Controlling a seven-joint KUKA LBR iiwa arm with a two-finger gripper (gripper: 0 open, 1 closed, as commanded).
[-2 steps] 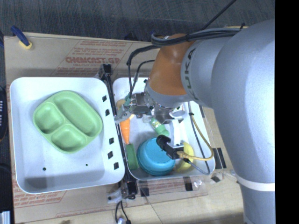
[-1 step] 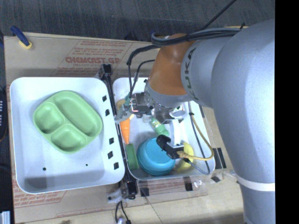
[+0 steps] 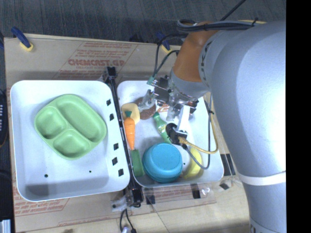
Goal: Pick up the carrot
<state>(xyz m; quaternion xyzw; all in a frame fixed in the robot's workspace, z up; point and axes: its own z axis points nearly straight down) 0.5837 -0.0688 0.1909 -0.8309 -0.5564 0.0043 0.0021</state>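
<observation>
So the carrot (image 3: 129,134) was lying in the right bin (image 3: 212,155), right up against its left wall, pointing lengthwise along it. The gripper (image 3: 164,103) was over the back part of that same bin, off to the carrot's right and a bit further back, not touching it. Honestly couldn't tell if it was open or closed. A blue bowl (image 3: 163,162) sat near the carrot's narrow end, and a green plate (image 3: 70,125) was in the left bin (image 3: 29,178).
</observation>
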